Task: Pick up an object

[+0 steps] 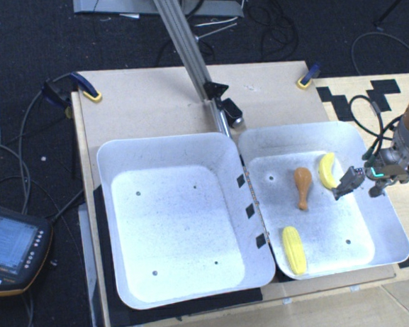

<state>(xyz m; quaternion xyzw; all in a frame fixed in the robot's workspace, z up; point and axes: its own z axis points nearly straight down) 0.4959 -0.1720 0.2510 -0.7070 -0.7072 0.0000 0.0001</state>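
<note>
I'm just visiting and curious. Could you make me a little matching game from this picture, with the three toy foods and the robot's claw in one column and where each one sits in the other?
Things:
1. banana
2. drumstick
3. corn cob
4. gripper

Places:
A. near the front rim of the right bin
B. middle of the right bin, lying between its left wall and the banana
C. reaching in from the right, just beside the banana
D. toward the back of the right bin, to the right of the drumstick

Pairs: 1-D, 2-B, 3-A, 4-C

White bins (168, 155) hold a yellow corn cob (294, 249), yellow banana (327, 170), orange-brown drumstick (303, 185).
</note>
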